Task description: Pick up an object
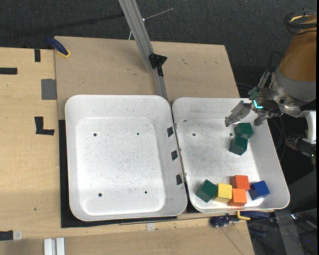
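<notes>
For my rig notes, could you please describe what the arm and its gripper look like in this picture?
The arm has a broad orange section with a grey band beneath it at the wrist. The gripper is grey metal, with slim angled fingers and a small teal-lit spot on its body. A white part sits beside it at the right edge.

robot lab | plywood bench (117, 62) | two white bins (74, 142) | metal camera pole (135, 20)

Even, fairly bright overhead light falls on the bench (122, 62), and the two white bins (117, 158) come close to washing out, though their speckles stay visible. Shadows are soft and short (a thin dark rim under the bins' lower edges). The picture is slightly soft throughout, grainy in the dark upper background.
</notes>
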